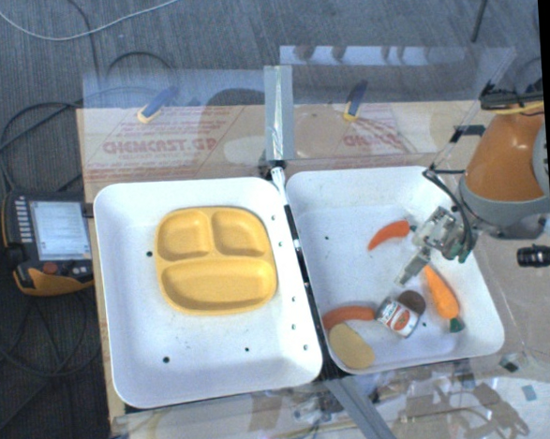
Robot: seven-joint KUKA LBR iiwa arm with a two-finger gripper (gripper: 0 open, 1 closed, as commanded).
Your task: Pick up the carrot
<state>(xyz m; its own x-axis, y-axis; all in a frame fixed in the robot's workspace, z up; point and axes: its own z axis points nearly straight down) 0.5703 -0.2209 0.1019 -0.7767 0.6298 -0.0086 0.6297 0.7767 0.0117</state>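
The carrot [442, 294] is orange with a small green tip. It lies near the right wall of the right bin [349, 199], pointing toward the front. My gripper [425, 248] hangs over the right bin just beyond the carrot's upper end, slightly to its left. Nothing is visibly held in it. The arm's grey and orange wrist [506, 165] reaches in from the right.
The right bin also holds a curved orange pepper [389, 234], a brown and white can-like item [402, 314] beside the carrot, a red sausage [347, 314] and a tan oval piece [353, 347]. A yellow divided plate [217, 258] sits in the left bin [134, 346].
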